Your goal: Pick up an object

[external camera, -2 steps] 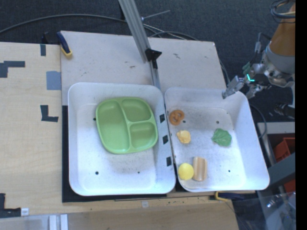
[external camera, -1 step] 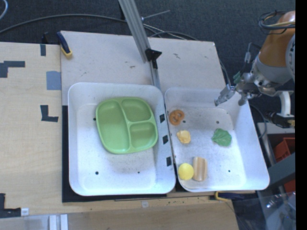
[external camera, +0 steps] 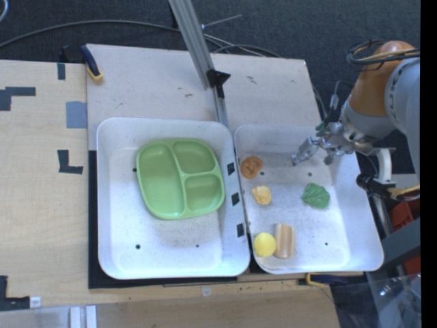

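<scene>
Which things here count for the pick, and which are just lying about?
For the pick:
claw, above the right bin
green leafy piece
orange round piece
small yellow piece
yellow ball
tan cylinder

Lying about:
green divided plate in the left bin
blue and yellow clamp
metal post

My arm (external camera: pixel 408 94) is a thick, rounded limb in smooth grey casing, and above my wrist sits a broad glossy orange band (external camera: pixel 377 80), domed and catching the light. A thin dark cable (external camera: pixel 365 49) loops over the top of that band. Below it my wrist narrows into a cluster of silvery metal and dark fittings, small and too blurred to sort into parts. My two-finger metal gripper (external camera: pixel 305 152) ends it, slim and grey, its tips pale against the white.
</scene>
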`<state>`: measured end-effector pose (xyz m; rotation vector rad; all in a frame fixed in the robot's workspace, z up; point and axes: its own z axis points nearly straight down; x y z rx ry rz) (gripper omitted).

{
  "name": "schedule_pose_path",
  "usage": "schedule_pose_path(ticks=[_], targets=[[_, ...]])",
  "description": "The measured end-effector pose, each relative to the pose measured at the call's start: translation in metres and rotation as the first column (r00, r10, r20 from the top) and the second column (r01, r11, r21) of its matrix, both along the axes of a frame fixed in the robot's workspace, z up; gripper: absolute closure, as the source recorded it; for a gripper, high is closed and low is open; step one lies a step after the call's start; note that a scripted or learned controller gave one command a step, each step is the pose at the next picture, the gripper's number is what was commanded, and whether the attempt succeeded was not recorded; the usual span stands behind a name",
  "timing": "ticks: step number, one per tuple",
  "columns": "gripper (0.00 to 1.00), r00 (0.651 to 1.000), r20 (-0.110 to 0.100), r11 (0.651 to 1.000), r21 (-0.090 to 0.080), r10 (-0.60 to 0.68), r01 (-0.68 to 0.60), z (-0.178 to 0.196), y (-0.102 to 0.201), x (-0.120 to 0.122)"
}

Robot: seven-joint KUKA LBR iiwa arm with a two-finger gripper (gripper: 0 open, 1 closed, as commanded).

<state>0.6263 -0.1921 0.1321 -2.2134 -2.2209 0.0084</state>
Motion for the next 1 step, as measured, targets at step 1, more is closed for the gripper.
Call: schedule_pose_path(ticks=[1], targets=[[0.00, 1.000, 0.006, 1.000, -0.003, 0.000, 0.000, -0.0460, 0.0010, -0.0004]])
